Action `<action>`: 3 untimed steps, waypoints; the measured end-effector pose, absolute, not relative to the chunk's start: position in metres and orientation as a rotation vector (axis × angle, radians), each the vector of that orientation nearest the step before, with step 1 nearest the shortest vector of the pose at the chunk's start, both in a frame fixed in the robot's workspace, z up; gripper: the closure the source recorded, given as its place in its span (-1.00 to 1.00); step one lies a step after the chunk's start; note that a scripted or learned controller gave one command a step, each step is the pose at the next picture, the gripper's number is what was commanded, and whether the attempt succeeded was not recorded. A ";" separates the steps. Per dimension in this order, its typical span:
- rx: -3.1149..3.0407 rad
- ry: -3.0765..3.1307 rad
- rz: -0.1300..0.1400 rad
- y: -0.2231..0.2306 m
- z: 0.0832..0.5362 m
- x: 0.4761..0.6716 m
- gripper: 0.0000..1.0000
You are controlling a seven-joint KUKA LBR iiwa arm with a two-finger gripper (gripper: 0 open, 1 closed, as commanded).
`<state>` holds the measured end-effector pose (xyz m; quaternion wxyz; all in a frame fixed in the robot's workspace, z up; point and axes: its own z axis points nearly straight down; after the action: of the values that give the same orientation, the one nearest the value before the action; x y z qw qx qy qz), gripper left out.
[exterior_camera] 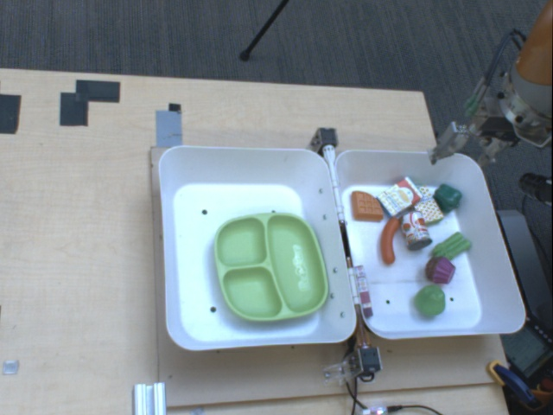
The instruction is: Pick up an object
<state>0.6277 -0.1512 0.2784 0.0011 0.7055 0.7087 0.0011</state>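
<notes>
The right bin (497, 258) holds several toy foods: an orange waffle (367, 206), a red sausage (389, 239), a printed snack packet (399, 197), a small can (416, 232), a dark green pepper (448, 198), a green pickle (451, 246), a purple vegetable (440, 271) and a round green fruit (429, 301). My gripper (464, 148) hangs over the far rim of the right bin, above and behind the pepper. Its fingers stand open with nothing between them.
The left bin (186, 232) holds a light green divided plate (270, 266). A narrow rail (343, 232) separates the two bins. Wooden bench top spreads to the left, with dark markers at its far left corner.
</notes>
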 end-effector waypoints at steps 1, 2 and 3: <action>2.218 2.223 0.000 -0.197 0.180 0.576 -1.00; 2.216 2.223 0.004 -0.196 0.107 0.533 -1.00; 2.212 2.223 0.007 -0.195 0.117 0.534 1.00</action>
<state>0.5338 -0.1955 0.1173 0.0029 0.7054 0.7088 0.0022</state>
